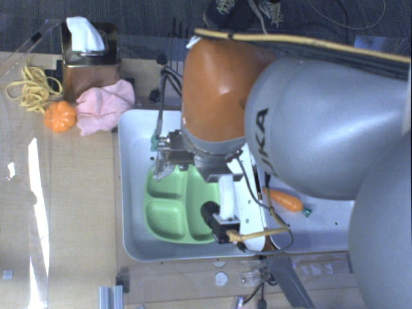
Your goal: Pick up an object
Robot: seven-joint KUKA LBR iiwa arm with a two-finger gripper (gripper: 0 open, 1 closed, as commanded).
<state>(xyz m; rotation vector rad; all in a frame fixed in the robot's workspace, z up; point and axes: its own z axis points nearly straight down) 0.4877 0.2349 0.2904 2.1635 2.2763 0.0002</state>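
Arm: a large grey robot arm with an orange band (pixel 222 82) above the wrist is reaching in from the right and hanging over the bin, covering much of its middle and right side.
Tool: the two-finger tool (pixel 168 163) is sitting below the orange band, pointing down over the upper left corner of the green tray; its metal parts are showing at the tray's top edge, but how far it is spread cannot be told, and nothing is showing between its tips.
Tray: a light green plastic tray with moulded compartments (pixel 170 212) is lying flat in the left half of the bin, partly hidden by the wrist; whether the tool is touching it cannot be told.
Carrot: an orange toy carrot with a green end (pixel 284 200) is lying in the bin to the right of the tray, half under the arm, apart from the tool.
Bin: a shallow white bin (pixel 132 172) is resting on the tabletop and holding the tray and the carrot.
Tabletop: a pale wooden tabletop (pixel 71 205) is carrying the bin.
Cloth: a crumpled pink cloth (pixel 103 105) is lying just beyond the bin's upper left corner.
Pumpkin: a small orange toy pumpkin (pixel 60 116) is sitting beside the cloth, to its left.
Cord: a tangle of yellow cord (pixel 31 87) is lying left of the pumpkin.
Box: a brown tissue box with a white tissue sticking up (pixel 89 56) is standing behind the cloth.
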